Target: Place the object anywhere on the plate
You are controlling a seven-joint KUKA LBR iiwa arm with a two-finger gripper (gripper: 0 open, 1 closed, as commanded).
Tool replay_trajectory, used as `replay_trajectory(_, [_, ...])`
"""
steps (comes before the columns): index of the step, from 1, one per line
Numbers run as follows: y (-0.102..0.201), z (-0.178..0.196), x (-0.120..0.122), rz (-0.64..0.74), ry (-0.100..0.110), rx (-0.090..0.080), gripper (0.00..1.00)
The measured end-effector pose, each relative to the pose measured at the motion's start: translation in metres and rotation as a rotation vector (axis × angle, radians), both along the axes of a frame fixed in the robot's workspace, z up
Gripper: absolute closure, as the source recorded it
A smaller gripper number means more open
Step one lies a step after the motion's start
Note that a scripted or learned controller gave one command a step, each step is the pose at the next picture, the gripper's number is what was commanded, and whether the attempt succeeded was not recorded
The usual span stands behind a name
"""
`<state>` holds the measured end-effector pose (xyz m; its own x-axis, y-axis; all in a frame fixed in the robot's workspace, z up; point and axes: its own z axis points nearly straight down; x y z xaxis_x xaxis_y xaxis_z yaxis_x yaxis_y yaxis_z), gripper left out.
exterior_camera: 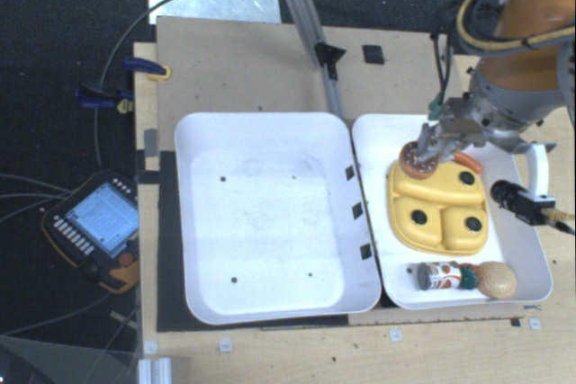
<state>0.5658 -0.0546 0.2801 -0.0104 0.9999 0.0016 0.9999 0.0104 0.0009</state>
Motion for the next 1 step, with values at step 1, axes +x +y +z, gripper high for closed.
replay_trajectory(1, [0.0566,-0.0092,-0.0046,0.000,0.000,0.001,1.00])
